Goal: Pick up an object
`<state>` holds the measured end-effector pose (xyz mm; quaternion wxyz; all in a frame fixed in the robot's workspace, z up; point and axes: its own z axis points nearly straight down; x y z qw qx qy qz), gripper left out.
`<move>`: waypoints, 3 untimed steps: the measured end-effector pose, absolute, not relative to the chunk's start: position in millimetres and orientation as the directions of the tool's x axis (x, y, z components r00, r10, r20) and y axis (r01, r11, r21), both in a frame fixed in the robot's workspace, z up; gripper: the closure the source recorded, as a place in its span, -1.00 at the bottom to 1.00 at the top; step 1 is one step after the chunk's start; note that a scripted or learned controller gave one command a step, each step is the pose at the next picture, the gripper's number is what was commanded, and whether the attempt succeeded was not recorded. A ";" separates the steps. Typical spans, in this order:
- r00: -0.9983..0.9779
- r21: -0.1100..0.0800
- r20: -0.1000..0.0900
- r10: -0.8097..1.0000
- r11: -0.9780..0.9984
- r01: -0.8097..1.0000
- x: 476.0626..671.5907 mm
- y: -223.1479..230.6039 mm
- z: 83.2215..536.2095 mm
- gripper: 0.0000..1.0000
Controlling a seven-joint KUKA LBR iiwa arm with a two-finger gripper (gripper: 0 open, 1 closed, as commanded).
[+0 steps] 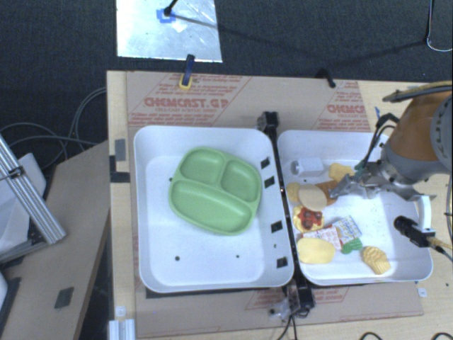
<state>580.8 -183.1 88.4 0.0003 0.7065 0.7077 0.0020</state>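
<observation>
The table [233, 98] is covered by a brown cardboard sheet printed with red lettering, and two shallow white plastic bins with rounded corners sit on it side by side. The left bin [156, 261] holds a smooth pale-green divided plate [215, 190] with three compartments, lying slightly askew.

The right bin [410, 261] holds a cluster of small toy food pieces along its left half: a white blocky piece [306, 166] near the top, a yellow lump [340, 170] beside it, a round tan disc [311, 196], a red and yellow piece [308, 219], a patterned wrapper-like packet [345, 227], a small green piece [352, 246], a smooth yellow oval [316, 251] and a ridged yellow piece [377, 260] toward the bottom.

The grey arm with its orange band [417, 129] leans in from the right, and the metal pincer [345, 186] points left and down, its tip just beside the tan disc and the yellow lump. I cannot tell how the pincer is set, nor whether it grips anything.

A yellow clamp [186, 78] bites the cardboard's far edge, and a shiny foil sheet [168, 20] lies on the dark floor beyond.
</observation>
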 end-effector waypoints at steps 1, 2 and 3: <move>-0.002 0.011 -0.002 1.000 0.002 1.000 582.1 -183.9 99.2 1.00; -0.005 0.007 -0.002 1.000 0.005 1.000 590.5 -177.3 158.7 1.00; -0.005 0.009 -0.002 1.000 0.005 1.000 592.2 -176.0 223.9 1.00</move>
